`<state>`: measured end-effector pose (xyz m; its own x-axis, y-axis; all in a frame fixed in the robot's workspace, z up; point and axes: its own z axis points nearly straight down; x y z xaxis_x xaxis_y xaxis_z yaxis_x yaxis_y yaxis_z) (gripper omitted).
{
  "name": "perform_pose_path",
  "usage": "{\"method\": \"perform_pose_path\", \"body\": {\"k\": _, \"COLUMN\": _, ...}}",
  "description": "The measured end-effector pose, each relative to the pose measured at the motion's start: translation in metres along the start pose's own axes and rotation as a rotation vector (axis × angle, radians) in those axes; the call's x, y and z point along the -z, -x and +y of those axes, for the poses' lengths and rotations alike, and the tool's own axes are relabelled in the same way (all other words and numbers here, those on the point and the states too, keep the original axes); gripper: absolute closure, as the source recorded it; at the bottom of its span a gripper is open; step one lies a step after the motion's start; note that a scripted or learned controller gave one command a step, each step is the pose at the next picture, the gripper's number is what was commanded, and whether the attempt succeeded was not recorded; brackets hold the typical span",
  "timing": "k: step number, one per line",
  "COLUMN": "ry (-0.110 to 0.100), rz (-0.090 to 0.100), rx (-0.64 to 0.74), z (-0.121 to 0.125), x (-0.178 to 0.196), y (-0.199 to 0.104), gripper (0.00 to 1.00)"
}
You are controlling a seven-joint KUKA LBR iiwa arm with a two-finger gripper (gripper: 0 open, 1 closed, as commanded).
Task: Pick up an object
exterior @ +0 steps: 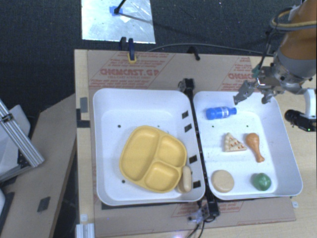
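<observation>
The right bin (290, 148) holds a blue bottle (220, 112) lying on its side near the back, a tan pizza-like wedge (233, 143), a brown drumstick (255, 146), a round beige cookie (223, 181) and a green lump (261, 181). My gripper (255, 94) hangs above the bin's back edge, to the right of the bottle and higher than it. Its two fingers are spread apart with nothing between them.
The left bin (109, 108) bears a yellow divided tray (152, 157) with a pale bread roll (185, 178) at its right corner. Black clips line the divider (194, 133) between the bins. A foil sheet (118, 13) lies beyond the bench.
</observation>
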<state>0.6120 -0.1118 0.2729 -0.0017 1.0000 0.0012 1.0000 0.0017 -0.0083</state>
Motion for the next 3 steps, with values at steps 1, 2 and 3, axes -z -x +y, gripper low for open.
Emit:
{"method": "perform_pose_path", "body": {"k": 1, "ry": 0.010, "rz": -0.001, "rx": 0.002, "z": 0.002, "x": 0.006, "y": 0.000, "gripper": 0.00}}
{"method": "perform_pose_path", "body": {"k": 2, "ry": 0.006, "rz": -0.001, "rx": 0.001, "z": 0.000, "x": -0.048, "y": -0.006, "gripper": 0.00}}
{"method": "perform_pose_path", "body": {"k": 3, "ry": 0.005, "rz": 0.000, "rx": 0.000, "z": -0.004, "x": -0.098, "y": -0.016, "gripper": 0.00}}
